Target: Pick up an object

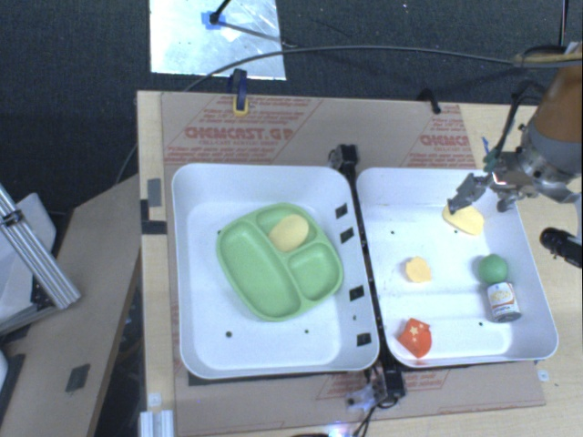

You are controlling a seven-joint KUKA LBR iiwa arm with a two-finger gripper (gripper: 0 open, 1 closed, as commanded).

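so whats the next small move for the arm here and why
Probably a short descent straight onto the pale yellow piece. The end effector sits just above and beside it near the far edge of the right bin, and nothing shows between its fingers. The yellow round, green ball, small can and red piece lie farther off.
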